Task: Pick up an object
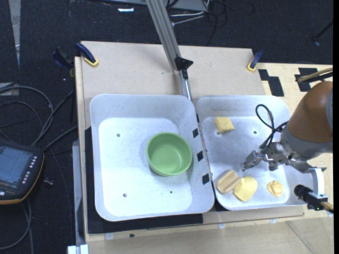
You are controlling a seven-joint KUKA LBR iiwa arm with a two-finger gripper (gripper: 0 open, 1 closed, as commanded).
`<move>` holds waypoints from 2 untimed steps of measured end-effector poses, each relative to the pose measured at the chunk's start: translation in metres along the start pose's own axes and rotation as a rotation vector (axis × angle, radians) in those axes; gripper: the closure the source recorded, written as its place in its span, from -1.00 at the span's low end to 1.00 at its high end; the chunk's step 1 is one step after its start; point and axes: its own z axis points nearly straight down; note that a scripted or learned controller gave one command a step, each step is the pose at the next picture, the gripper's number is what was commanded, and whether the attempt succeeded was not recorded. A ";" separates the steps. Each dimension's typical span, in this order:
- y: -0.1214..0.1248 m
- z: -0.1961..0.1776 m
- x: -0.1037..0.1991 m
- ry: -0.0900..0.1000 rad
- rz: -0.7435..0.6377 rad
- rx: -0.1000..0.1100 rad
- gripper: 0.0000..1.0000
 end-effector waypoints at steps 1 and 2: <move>0.000 0.024 0.000 -0.001 0.000 -0.003 -1.00; 0.001 0.012 0.000 -0.002 0.001 -0.006 1.00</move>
